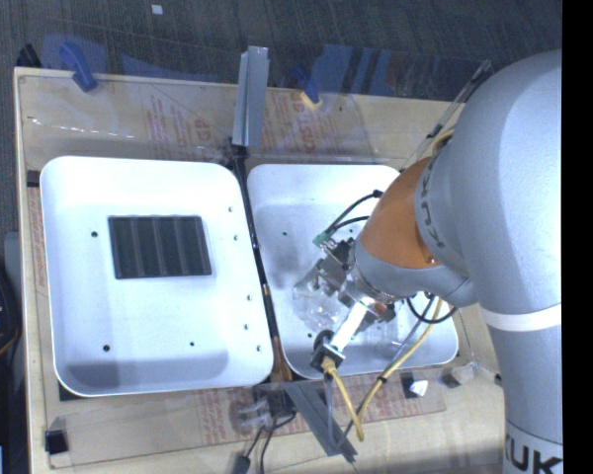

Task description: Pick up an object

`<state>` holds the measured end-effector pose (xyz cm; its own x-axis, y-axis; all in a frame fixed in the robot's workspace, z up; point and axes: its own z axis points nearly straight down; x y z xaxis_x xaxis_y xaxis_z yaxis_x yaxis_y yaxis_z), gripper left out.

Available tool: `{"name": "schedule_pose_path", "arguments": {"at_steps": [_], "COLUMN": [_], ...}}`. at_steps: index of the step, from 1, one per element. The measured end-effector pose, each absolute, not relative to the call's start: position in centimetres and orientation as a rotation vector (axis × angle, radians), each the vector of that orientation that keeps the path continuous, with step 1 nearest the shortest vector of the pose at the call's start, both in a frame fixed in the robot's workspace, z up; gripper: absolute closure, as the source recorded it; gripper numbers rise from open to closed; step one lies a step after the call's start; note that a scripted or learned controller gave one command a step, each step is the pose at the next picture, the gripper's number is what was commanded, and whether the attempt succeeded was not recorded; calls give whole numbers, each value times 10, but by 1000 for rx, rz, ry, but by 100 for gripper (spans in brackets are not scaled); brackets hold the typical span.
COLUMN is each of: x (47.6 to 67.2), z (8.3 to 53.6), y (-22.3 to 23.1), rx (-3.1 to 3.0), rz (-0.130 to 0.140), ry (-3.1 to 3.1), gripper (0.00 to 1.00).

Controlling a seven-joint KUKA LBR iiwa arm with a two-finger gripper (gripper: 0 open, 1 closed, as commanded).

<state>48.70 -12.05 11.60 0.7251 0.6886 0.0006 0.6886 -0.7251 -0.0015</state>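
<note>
Two white bins (79,344); one clear item (314,306) in the right one; jaws above it, state untellable.

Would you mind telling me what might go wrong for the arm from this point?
1. The gripper sits low in the right bin over what looks like a clear glossy thing. A hold on it cannot be seen, so a lift may come up bare.
2. The dark ribbed slab in the left bin lies flat, so it is likely hard to grasp.
</note>
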Motion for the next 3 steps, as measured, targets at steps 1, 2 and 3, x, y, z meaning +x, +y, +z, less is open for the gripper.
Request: {"name": "schedule_pose_path", "arguments": {"at_steps": [1,2,3], "x": [477,495,477], "z": [180,253,204], "y": [-151,-192,-163], "rx": [-2867,-2810,-3047], "rz": [1,0,6], "ry": [-1279,-1401,-740], "gripper": [0,0,0]}}
